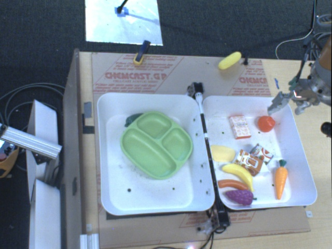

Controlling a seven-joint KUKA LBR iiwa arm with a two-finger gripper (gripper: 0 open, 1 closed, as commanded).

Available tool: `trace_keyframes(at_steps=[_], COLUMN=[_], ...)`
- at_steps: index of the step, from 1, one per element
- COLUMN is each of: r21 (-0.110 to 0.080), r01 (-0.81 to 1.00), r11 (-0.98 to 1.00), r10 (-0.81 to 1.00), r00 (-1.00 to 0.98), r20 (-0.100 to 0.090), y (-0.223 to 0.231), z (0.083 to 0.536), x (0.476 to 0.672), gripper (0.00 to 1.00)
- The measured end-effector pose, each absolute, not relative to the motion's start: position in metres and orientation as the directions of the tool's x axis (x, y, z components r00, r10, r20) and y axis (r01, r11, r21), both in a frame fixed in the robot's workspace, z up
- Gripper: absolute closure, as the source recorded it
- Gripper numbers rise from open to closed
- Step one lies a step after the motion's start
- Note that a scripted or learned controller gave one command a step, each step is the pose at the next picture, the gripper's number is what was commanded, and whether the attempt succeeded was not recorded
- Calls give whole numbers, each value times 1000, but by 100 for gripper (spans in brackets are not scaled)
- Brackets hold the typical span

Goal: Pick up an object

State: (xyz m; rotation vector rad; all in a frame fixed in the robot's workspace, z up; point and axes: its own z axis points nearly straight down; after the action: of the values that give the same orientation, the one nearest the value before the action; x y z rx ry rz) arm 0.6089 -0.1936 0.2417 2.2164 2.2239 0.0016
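Gripper (288, 102), fingers spread and holding nothing, above the right bin's (303, 160) far right corner, near the tomato (266, 123).

Outside the bins: yellow banana-shaped toy (229, 60) on the cardboard sheet (171, 74) near the far edge, well apart from a small yellow-and-dark clip-like piece (140, 53), possibly a clamp, hard to tell. Pale square sheet (123, 13) on dark floor beyond that. Black cables (26, 95) looped at left, beside an aluminium rail (31, 143).
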Motion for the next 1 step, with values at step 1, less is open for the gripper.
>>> trace_keyframes(at_steps=[1], r21=[-3], r01=[1000], r11=[4], r10=[1000], r00=[-4], r20=[1], y=[-206], z=[79], x=[628], gripper=[0])
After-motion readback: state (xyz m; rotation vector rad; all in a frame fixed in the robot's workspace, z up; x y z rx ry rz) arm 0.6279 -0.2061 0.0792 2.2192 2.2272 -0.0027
